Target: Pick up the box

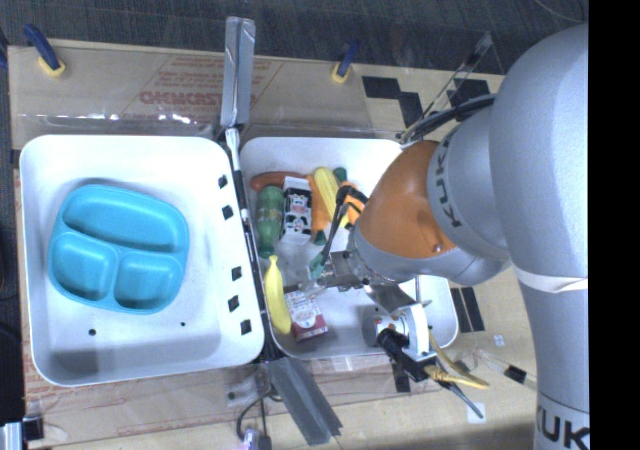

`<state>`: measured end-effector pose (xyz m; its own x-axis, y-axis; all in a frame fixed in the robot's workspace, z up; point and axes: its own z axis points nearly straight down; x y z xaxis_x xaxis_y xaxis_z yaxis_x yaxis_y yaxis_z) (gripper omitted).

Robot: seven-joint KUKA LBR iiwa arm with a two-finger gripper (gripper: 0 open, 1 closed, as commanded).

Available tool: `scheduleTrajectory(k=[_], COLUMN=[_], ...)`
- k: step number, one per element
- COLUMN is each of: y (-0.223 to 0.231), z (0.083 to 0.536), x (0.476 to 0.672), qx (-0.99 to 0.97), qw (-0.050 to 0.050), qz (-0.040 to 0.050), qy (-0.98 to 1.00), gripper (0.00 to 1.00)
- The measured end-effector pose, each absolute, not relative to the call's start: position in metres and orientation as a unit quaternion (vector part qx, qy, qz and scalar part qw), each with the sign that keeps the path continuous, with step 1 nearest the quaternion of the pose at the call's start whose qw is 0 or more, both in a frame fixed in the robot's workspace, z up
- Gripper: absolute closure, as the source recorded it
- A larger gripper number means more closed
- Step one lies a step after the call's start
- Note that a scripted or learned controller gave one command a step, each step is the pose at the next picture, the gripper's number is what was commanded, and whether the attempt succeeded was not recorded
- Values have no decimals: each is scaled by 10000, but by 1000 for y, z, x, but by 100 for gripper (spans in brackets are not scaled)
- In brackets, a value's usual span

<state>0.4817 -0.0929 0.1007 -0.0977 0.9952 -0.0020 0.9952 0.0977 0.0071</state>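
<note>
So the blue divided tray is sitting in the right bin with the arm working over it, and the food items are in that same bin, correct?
Not quite. The camera view shows the blue divided tray lying in the left bin, apart from the arm. The arm works over the right bin, and the food items, such as the banana and the green bottle, are in that bin.

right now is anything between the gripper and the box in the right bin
Nothing visible. The box lies among a green bottle on one side and a corn cob on the other, with a clear wrapper just below. The gripper sits just below-right of it, over that clutter.
</note>
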Motion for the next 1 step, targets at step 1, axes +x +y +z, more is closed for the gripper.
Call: scheduleTrajectory(k=[1], y=[-94], z=[100], x=[481], qx=[6718], qw=[32], qz=[12], qy=[7407], gripper=[0])
